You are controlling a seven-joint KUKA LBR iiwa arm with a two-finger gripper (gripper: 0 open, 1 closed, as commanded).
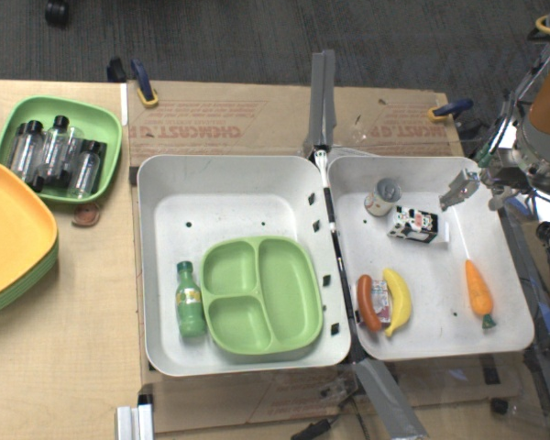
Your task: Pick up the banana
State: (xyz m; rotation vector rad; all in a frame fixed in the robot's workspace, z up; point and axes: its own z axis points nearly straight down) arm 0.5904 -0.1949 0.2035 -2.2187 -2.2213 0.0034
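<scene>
My gripper [472, 188] hangs at the right of the frame, over the upper right corner of the right bin [522, 337]. I cannot tell how it is set, and I see nothing in it. The banana [399, 302] lies low in the right bin, near its lower left corner, well apart from my gripper. A hot dog [370, 302] lies just to its left, touching or nearly touching it. A carrot [478, 291] lies toward the bin's right side. A small black-and-white carton [414, 225] sits in the upper middle of that bin, with a grey cup [382, 195] just up and left of it. In the left bin [156, 209] a green divided tray [261, 293] fills the lower centre, and a green bottle [190, 299] lies beside its left edge.
</scene>
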